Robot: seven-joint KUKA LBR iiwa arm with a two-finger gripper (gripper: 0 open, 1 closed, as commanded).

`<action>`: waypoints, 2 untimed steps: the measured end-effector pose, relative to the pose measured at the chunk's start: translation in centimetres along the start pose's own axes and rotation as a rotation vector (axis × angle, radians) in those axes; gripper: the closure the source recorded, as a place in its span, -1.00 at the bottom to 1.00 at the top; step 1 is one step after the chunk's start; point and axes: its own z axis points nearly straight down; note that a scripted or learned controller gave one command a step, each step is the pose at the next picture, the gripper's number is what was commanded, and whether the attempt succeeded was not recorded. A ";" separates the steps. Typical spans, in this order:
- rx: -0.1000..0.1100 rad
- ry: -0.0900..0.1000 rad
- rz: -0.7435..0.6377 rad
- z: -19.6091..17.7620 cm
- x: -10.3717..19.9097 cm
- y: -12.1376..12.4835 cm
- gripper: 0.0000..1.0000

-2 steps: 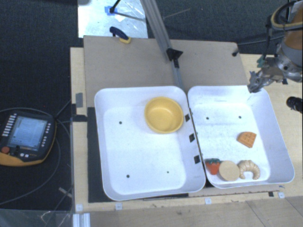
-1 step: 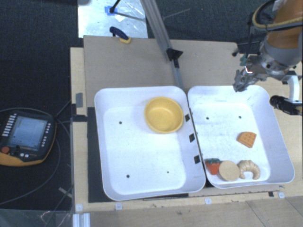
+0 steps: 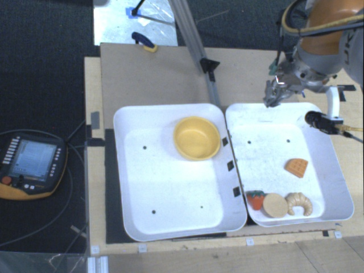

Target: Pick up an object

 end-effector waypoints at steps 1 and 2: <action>0.000 0.000 -0.001 -0.1 5.8 0.6 1.00; 0.000 0.000 0.000 -0.2 10.7 1.7 1.00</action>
